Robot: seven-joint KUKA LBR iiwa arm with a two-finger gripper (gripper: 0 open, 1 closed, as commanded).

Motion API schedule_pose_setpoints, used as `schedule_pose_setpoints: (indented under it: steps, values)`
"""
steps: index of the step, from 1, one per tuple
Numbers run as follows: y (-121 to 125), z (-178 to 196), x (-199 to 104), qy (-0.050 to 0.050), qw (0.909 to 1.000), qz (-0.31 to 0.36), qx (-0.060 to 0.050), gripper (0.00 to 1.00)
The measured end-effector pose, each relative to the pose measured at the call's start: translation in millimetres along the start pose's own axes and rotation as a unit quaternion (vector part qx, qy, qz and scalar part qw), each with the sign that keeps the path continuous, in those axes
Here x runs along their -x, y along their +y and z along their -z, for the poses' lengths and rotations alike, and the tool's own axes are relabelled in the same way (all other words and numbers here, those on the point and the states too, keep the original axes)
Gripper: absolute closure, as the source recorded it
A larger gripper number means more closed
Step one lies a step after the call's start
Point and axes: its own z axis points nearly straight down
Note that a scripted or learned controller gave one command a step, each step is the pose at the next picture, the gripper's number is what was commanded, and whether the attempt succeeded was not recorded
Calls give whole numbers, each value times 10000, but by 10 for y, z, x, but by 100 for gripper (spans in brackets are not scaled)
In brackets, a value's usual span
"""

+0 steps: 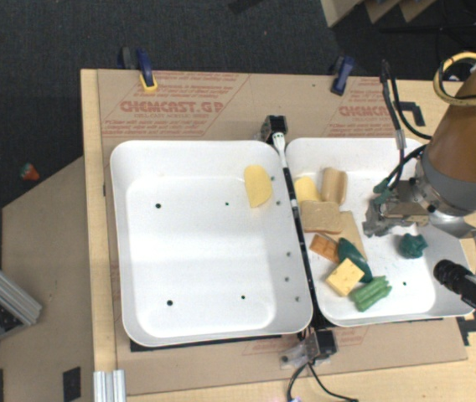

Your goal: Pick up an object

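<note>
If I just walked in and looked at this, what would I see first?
Probably the big robot arm with its orange band, reaching in from the right over the right bin. Next, the heap of toy food along that bin's left side, like the yellow cheese wedge and the green piece at the front. Then one yellow piece lying alone near the back right of the left bin.

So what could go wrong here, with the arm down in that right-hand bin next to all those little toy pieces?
The gripper sits in a bare patch of the right bin, beside the dark green lump rather than over it, so it might close on nothing. The other pieces huddle together: the yellow cheese wedge touches the green ridged piece, so a grab there could nudge or lift two at once.
</note>
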Motion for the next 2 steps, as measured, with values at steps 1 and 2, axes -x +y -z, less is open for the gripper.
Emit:
schedule_pose_setpoints:
  steps: [1,2]
  values:
    - [8,627,322,7,10000,26,2,100]
    - [-23,-255,-421,38,9999,75,-85,100]
